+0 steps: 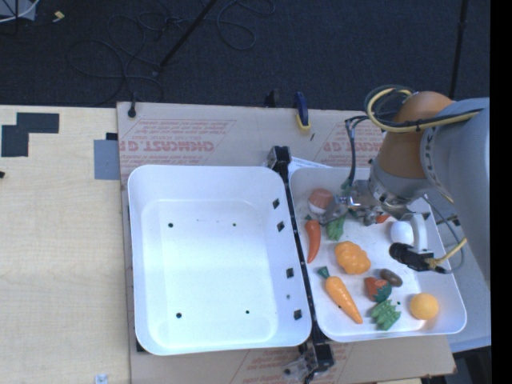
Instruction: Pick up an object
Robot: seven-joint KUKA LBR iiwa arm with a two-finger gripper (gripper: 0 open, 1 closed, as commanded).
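Arm low over the right bin (pixel 448 326) of toy food.
The gripper (pixel 350 205) hung just above a green piece (pixel 334 229), left of a white egg (pixel 402 232); jaws possibly apart, I could not tell.

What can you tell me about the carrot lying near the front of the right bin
The carrot looks like a plastic toy: a smooth orange tapered body with a small green top. It lies flat on the floor of the right bin, slanted, its green end toward the divider and its pointed tip toward the bin's front edge. It sits just below the lumpy orange toy, close to it but seemingly apart, and the gripper is farther back in the bin, away from it.
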